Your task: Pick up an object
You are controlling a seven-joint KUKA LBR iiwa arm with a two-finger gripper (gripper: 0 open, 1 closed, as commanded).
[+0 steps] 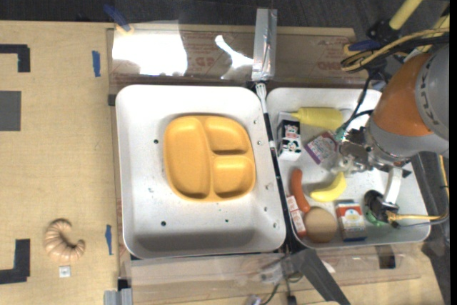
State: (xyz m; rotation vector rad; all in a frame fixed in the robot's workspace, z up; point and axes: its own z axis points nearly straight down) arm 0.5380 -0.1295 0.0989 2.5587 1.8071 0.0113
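The right bin (407,243) holds several small objects. A yellow squeeze bottle (319,116) lies at its back, with a small black-and-white carton (290,136) to its left. A purple packet (320,148) and a yellow banana (330,189) lie mid-bin. At the front are a red sausage (298,191), a brown rounded object (320,223), a red-and-white box (349,218) and a dark green object (375,206). My gripper (348,156) hangs low over the bin's middle, just right of the purple packet and above the banana. The arm's wrist hides the bin's right part.
The left bin (143,211) carries a yellow divided plate (209,156). A tan croissant-shaped toy (63,240) lies on the bench at the far left. A metal divider (264,43) and clear sheet stand behind the bins. Yellow cables (385,46) run at the back right.
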